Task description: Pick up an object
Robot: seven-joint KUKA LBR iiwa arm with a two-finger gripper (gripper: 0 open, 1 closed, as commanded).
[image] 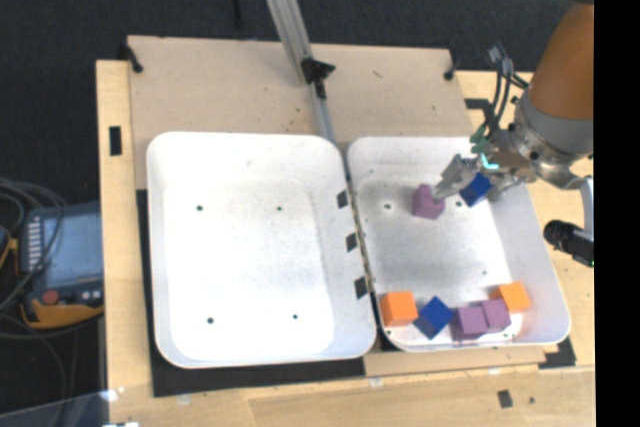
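Pincer (468, 177) of mine hangs low over the right bin (530, 245), toward its one o'clock corner, with a blue block (477, 189) right at its tip; whether I grip that block or merely touch it, I cannot tell. A purple block (428, 203) lies just beside, at nine o'clock. No lift looks secured to me, so the pick is unfinished.

Arm reaching in from the right, wrist bent low.
The grey arm (560, 100) with its orange band slants down and leftward, the gripper (462, 177) at its tip angled toward the lower left.
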